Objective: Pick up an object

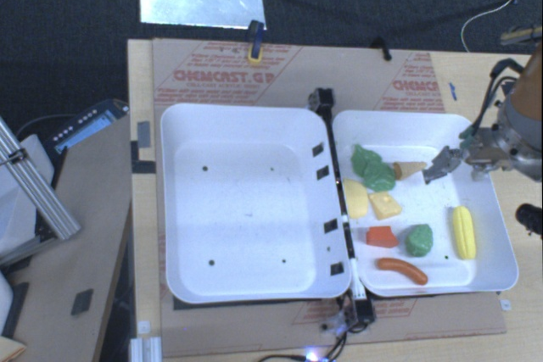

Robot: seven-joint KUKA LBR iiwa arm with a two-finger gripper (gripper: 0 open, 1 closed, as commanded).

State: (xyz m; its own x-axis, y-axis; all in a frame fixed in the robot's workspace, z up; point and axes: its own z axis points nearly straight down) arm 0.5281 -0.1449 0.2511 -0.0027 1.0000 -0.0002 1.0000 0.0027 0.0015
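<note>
The things I could lift are all lying in the right bin (492, 208): a green leafy piece (372, 167) near the divider, a small tan cone (409, 170) just beside it, a pale yellow piece (355, 200) touching a cheese wedge (387, 205), an orange-red block (382, 236), a green broccoli-like lump (418, 240), a corn cob (463, 232) off on its own, and a sausage (402, 270) near the front rim. The left bin (182, 182) is sitting alongside.

I am hanging my gripper (439, 164) over the upper part of the right bin, just beside the tan cone and near the leafy piece, with nothing between my fingers. The nearest target, I am judging, is the cone. To do this well I should be centring over it, turning so my fingers straddle its narrow width and not its length, and descending straight so I am not nudging it into the leafy piece. The corn cob would be an easier choice, standing well apart from its neighbours.

As for my fingers, they are looking slightly parted, but they are small and dark against the bin, so I cannot tell how wide.
</note>
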